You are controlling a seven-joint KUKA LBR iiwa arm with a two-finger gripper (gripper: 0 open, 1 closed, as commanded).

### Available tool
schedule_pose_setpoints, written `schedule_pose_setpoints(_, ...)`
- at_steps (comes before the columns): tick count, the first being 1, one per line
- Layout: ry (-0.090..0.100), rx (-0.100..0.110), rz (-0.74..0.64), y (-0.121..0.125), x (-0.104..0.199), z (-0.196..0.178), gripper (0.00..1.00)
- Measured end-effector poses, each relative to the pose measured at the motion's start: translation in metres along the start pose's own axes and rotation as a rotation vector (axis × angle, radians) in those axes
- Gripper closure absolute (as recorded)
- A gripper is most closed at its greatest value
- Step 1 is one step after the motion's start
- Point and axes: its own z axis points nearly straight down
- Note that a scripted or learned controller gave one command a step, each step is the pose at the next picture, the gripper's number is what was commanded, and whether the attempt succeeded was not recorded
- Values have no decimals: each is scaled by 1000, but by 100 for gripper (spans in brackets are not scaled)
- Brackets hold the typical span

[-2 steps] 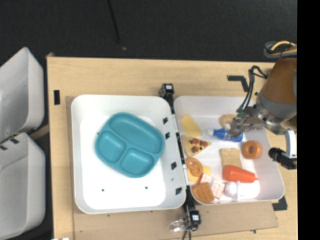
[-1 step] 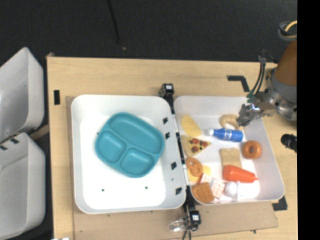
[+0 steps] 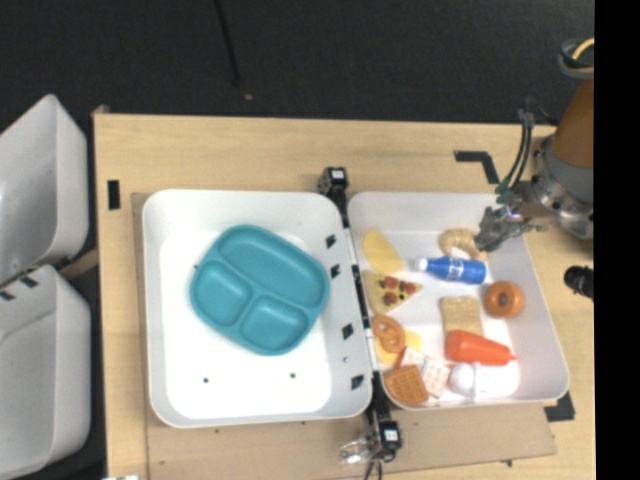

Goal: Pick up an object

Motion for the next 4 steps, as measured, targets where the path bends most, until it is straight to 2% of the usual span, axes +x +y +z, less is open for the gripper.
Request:
schedule_pose_setpoints(2, 2, 1, -2, 5, 92, 12, 100)
schedule_pose_setpoints(3, 2, -1, -3, 17, 144, -10, 100)
schedule_pose_setpoints(4, 0, 4, 1, 17, 146, 10, 100)
